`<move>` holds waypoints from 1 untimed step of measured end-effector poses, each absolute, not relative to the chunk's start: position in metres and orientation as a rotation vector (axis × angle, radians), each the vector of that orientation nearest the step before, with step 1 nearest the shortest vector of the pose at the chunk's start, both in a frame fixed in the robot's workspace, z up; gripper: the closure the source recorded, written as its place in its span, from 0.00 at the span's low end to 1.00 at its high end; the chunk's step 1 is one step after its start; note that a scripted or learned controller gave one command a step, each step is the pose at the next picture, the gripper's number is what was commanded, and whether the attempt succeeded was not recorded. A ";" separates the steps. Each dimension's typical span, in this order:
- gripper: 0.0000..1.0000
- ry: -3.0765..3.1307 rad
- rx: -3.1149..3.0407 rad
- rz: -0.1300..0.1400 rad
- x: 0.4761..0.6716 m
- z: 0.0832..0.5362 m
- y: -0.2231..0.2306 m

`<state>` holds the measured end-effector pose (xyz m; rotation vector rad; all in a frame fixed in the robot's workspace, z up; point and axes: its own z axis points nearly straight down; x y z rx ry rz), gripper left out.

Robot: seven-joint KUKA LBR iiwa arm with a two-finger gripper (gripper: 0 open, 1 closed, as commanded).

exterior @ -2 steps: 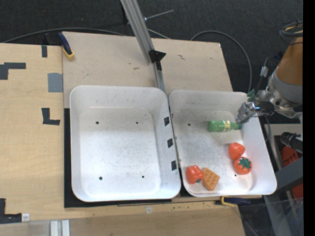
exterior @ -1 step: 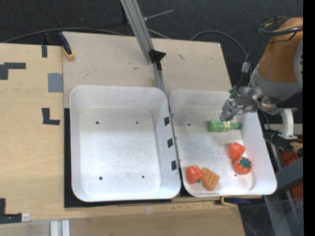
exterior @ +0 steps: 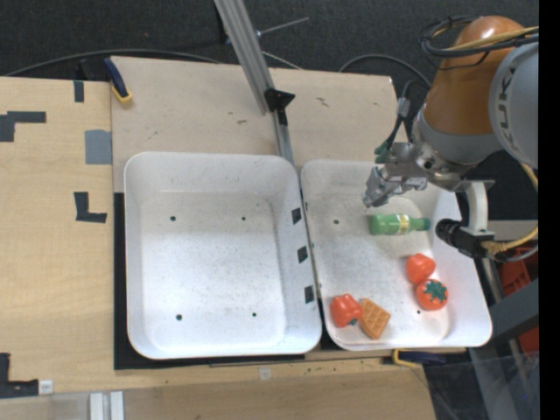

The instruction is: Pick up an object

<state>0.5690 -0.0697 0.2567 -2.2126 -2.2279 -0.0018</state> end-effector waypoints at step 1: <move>1.00 -2.228 -2.212 -0.001 0.591 0.256 -0.016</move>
